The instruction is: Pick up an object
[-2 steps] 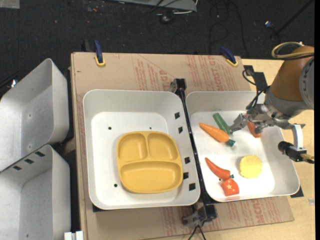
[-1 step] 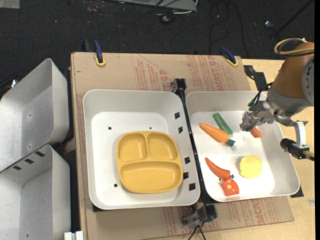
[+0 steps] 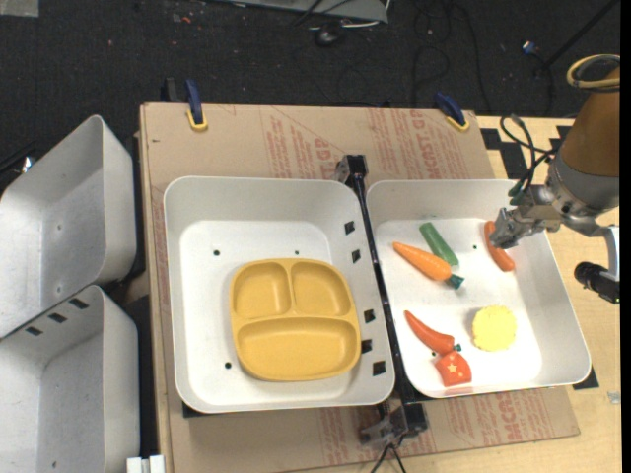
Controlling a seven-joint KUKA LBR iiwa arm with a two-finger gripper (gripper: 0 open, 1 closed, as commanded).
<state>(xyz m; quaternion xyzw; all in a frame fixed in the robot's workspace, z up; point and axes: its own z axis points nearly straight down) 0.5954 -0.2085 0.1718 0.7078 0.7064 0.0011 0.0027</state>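
At the frame's right edge, the claw (image 3: 512,227) sits low over a red-orange piece (image 3: 499,248) in the right bin (image 3: 562,294), seemingly lined up for a grab; its grip cannot be told. Six toy foods lie there; one yellow tray (image 3: 294,318) occupies the left bin (image 3: 197,264).

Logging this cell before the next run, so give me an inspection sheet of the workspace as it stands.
Surface: two white bins; left bin, right bin, on a cardboard sheet.
Job's things: right bin holds carrot, green piece, red-orange piece, red pepper, yellow round piece, strawberry.
Clutter: yellow divided plate in left bin.
Grippers: claw low over the red-orange piece; grasp unclear.
Cables: black cables on the floor.
Surroundings: spare white bins at left.
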